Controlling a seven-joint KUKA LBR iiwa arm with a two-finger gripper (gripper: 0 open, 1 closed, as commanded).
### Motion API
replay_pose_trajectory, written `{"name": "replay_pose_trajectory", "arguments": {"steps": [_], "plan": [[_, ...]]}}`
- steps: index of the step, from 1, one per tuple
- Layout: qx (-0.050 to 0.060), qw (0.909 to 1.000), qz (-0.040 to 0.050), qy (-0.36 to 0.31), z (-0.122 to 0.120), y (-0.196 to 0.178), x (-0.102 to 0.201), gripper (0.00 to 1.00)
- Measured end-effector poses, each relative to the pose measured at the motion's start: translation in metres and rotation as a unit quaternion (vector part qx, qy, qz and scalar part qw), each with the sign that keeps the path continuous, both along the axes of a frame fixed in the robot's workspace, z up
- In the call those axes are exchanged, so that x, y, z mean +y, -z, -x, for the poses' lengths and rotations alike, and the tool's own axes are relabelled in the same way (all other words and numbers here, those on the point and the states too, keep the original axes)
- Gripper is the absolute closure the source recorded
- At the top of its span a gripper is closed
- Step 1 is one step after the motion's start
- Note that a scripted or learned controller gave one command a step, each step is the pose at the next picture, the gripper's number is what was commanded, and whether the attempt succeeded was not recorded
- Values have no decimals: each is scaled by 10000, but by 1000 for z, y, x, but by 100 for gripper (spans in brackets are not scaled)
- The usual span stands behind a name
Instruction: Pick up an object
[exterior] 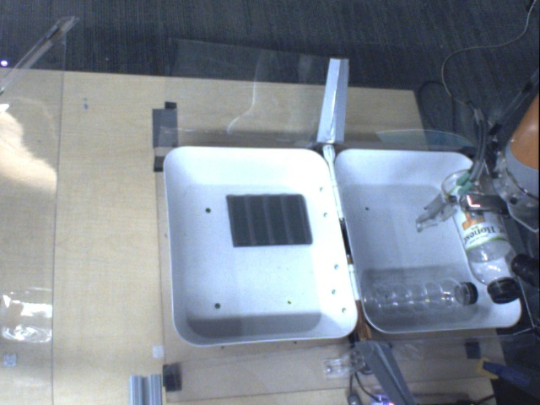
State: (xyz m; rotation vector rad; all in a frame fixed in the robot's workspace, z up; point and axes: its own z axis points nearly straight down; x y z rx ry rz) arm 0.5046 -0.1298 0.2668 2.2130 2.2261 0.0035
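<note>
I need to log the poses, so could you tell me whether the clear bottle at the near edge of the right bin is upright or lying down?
Lying down: the clear bottle rests on its side along the right bin floor, dark cap pointing right.

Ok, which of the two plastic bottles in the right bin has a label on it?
The bottle with the white label, lying against the right bin's right wall beside the tool. The other clear bottle, along the front wall, is bare with a dark cap.

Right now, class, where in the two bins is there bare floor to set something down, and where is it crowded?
Left bin: bare white floor rings the dark ribbed pad on every side. Right bin: the stretch beside the divider is free. It is crowded toward the right wall, around the gripper, the labelled bottle and the clear bottle along the near wall.
</note>
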Motion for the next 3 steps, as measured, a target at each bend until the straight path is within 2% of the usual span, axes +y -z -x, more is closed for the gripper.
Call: {"name": "replay_pose_trajectory", "arguments": {"steps": [1, 2, 3], "plan": [[10, 9999, -5, 158, -21, 168, 40, 0], [-11, 9999, -5, 156, -22, 157, 41, 100], [-10, 9999, -2, 105, -82, 81, 71, 100]]}}
